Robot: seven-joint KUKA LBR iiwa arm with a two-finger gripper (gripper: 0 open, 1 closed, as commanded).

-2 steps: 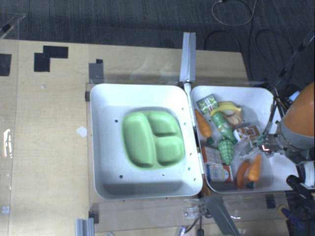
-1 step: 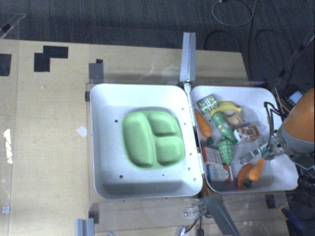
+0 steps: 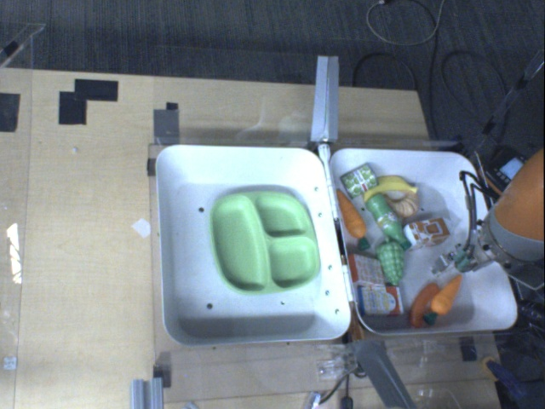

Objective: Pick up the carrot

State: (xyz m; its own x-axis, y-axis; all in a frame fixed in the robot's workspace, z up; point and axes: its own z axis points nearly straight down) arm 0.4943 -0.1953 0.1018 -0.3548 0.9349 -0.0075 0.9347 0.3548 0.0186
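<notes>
Overhead, two shallow white bins sit side by side on a pale wooden bench, touching along their inner rims. The left bin (image 3: pixel 174 254) holds a green divided tray (image 3: pixel 264 241) in its middle, with bare white floor all around it. The right bin (image 3: pixel 502 309) is crowded along its left half and more open on its right half, where my arm comes in.

My gripper (image 3: pixel 456 261) hangs low over the right bin, near its right wall, below the orange band of my wrist. It is too small and blurred here for me to tell how it is set.

Several orange pieces lie in this bin. The carrot (image 3: pixel 446 295) lies just below my gripper, close to the bin's near rim. Its long axis runs on a diagonal, upper end toward the right wall, lower end toward the near rim. A second orange piece (image 3: pixel 422 305) lies against its left side. Another orange piece (image 3: pixel 351 216) rests along the bin's left wall, pointing up and down the frame.

Near the top of the bin are a banana (image 3: pixel 390 185), a green bottle (image 3: pixel 385 222) and small cartons (image 3: pixel 358 178).
</notes>
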